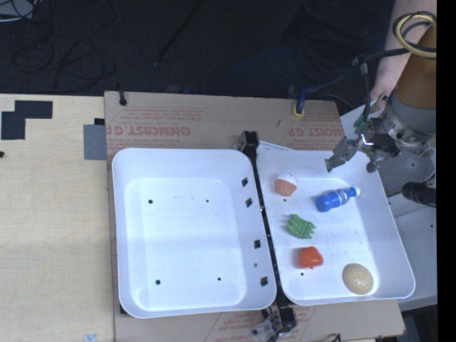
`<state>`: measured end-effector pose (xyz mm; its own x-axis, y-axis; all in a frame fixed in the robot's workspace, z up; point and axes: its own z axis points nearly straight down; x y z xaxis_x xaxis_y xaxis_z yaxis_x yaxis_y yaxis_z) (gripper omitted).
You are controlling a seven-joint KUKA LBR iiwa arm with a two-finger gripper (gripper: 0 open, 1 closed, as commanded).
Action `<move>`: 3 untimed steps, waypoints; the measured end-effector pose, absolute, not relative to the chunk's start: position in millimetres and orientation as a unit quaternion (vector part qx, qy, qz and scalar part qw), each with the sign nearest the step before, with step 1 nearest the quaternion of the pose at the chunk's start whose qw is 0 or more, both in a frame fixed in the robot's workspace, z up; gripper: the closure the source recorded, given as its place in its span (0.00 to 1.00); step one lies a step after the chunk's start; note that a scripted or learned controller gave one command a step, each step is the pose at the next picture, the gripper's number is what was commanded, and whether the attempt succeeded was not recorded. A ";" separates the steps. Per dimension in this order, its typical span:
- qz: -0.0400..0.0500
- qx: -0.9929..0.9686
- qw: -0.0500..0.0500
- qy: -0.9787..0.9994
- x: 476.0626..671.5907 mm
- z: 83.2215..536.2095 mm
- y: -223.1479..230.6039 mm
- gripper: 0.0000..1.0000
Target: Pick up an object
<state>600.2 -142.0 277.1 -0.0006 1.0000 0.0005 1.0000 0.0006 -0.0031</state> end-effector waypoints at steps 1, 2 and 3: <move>0.005 -0.708 0.008 -0.707 546.1 143.8 -106.3 0.00; 0.002 -0.710 0.003 -0.705 549.8 159.5 -109.8 1.00; -0.004 -0.705 -0.005 -0.709 600.6 286.3 -81.4 1.00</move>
